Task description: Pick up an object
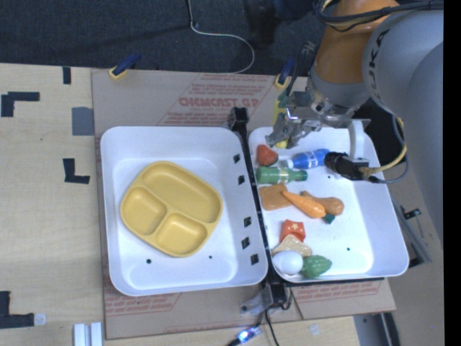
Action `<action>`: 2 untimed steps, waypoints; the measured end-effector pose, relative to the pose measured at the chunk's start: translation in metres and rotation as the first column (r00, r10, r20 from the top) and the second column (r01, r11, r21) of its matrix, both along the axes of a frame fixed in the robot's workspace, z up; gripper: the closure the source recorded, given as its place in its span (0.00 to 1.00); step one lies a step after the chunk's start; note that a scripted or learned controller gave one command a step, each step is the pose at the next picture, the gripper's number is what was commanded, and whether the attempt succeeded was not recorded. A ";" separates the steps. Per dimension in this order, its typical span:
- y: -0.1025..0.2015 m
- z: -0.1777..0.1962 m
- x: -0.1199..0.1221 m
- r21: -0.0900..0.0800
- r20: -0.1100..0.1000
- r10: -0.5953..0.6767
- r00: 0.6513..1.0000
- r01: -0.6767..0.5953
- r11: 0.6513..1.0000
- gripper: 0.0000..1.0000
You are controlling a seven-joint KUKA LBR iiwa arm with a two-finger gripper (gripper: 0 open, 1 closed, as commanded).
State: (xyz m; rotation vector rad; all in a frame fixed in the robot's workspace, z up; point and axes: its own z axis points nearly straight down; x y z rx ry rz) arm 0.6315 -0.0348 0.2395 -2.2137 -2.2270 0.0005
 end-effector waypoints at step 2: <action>0.107 -0.004 -0.002 -0.001 0.000 0.000 1.000 0.000 1.000 1.00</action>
